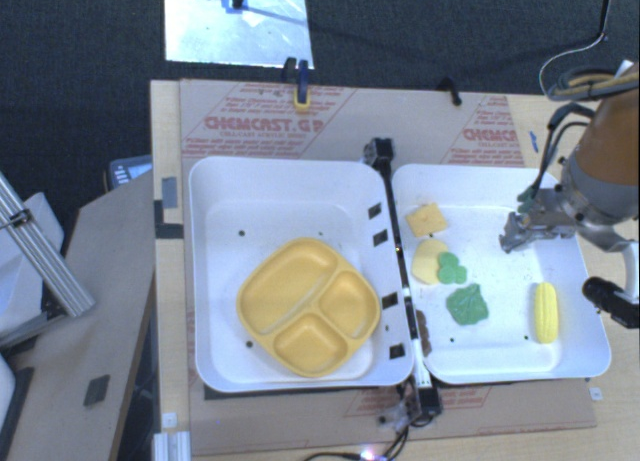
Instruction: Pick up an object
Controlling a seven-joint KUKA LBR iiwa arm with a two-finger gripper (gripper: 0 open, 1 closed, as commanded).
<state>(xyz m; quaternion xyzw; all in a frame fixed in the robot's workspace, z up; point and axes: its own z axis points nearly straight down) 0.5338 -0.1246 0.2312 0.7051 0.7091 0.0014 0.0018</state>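
In the right bin [500, 364] lie a yellow cheese-like wedge [427, 219], a pale yellow piece [426, 261] with a small green piece [451, 270] against it, a green leafy piece [467, 304] and a yellow corn cob [545, 311]. My gripper [520, 232] hangs over the upper right part of this bin, right of the wedge and above the corn cob. I see nothing between its fingers. Whether they stand apart is unclear from this angle.
The left bin [230, 199] holds a yellow three-compartment tray [308, 305]. A black divider with clips [395, 269] runs between the bins. The bench edge lies past the right bin, and cables [575, 69] hang above the arm.
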